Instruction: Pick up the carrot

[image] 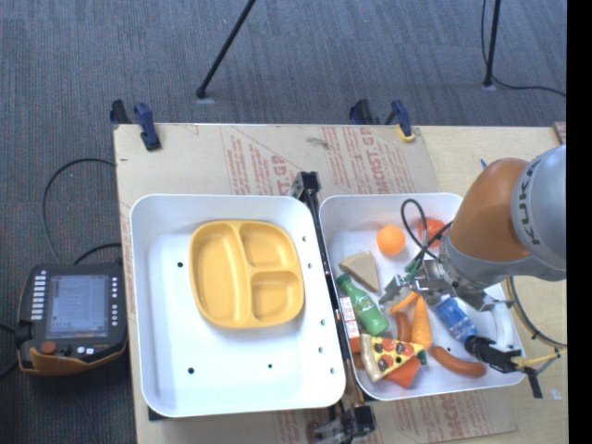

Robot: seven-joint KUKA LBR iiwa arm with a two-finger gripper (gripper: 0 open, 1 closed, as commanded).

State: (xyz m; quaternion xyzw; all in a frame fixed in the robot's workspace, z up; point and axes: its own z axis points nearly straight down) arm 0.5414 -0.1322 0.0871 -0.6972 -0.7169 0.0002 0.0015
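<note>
The carrot (422, 322) is a slim orange piece lying nearly upright in the picture, in the middle of the right bin (388, 202). A shorter orange piece (402, 303) lies against its left side. My gripper (410, 289) hangs just above the carrot's upper end, low in the bin, and the grey arm with its orange band (490, 220) reaches in from the right. The gripper's body hides the carrot's top, so I cannot tell whether it touches.
Around the carrot lie a green bottle (363, 305), a pizza slice (396, 354), a sausage (456, 363), a blue bottle (455, 317), a bread wedge (363, 268) and an orange ball (391, 239). The left bin (139, 248) holds a yellow divided plate (248, 273).
</note>
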